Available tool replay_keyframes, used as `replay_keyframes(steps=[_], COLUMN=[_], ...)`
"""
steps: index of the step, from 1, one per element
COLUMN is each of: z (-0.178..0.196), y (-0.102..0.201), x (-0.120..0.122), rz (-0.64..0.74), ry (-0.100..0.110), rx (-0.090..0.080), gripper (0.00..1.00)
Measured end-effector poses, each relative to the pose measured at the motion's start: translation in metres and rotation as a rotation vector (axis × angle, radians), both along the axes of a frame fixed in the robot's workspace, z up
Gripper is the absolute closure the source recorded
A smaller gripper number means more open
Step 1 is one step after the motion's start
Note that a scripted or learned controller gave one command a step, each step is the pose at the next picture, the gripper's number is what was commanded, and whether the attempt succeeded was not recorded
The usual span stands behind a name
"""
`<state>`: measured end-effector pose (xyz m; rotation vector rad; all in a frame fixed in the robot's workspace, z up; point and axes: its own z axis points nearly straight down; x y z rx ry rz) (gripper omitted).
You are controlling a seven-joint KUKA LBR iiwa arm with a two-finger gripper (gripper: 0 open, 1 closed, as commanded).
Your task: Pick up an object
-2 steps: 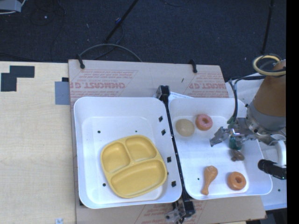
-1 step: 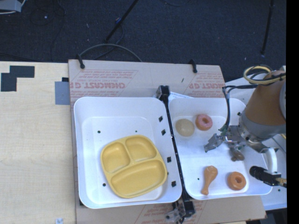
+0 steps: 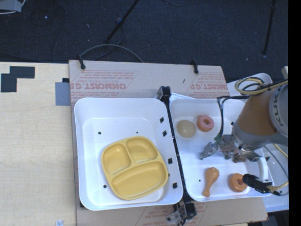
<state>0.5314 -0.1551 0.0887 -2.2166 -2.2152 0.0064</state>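
Gripper [image 3: 207,151] low in right bin [image 3: 188,185], fingers' state unclear, nothing visibly held. Drumstick [image 3: 210,179] lies just below it, long axis near vertical. Cookie [image 3: 186,128], donut [image 3: 205,123] farther up.

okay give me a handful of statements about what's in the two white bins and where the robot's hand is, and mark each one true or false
1. The yellow divided tray lies in the left bin. True.
2. The pink donut sits in the left bin. False: it is in the right bin, beside the round beige piece.
3. The hand is over the right bin. True.
4. The drumstick is between the hand's fingers. False: it lies on the bin floor, apart from the hand.
5. The orange piece lies in the right bin's near right corner. True.
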Motion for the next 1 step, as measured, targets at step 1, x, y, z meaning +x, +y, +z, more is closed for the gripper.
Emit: replay_keyframes(steps=[1], z=[0.0130], y=[-0.0012], x=[0.0003], rz=[-0.005], ry=[-0.002], rx=[-0.001], gripper=[1.00])
